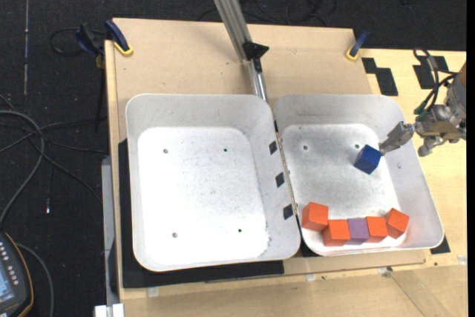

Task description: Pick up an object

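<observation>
A blue cube (367,159) lies tilted in the right bin (326,141), toward its right side. Along that bin's front wall sits a row of several orange blocks (338,231) with one purple block (358,229) among them. My gripper (404,148) hangs over the bin's right rim, open, with its fingers spread. Its left fingertip (386,145) ends just beside the blue cube's upper right corner. Nothing is between the fingers.
The left bin (197,182) lies beside the right one, sharing a middle rim. A slanted metal pole (226,0) comes down from the top to the bench behind the bins. Clamps sit at the bench's back corners.
</observation>
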You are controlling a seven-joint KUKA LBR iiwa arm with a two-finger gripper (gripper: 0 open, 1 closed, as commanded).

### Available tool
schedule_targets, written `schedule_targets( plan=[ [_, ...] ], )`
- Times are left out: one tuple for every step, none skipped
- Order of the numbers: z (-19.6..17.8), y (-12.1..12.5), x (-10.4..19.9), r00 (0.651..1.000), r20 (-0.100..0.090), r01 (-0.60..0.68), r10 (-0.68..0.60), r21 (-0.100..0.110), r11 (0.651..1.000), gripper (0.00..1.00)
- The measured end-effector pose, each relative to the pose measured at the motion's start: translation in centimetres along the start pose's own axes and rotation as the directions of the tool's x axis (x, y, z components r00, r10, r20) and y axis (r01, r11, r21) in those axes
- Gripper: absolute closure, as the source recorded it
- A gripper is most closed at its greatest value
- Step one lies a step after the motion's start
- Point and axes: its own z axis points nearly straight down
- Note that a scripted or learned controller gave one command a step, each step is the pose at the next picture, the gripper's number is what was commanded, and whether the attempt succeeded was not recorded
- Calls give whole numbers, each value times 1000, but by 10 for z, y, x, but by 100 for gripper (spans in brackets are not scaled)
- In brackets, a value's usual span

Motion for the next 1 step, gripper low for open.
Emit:
schedule_targets(
  plan=[
    [114, 72, -14, 1000, 1, 4, -4, 2, 1000, 0]
  ],
)
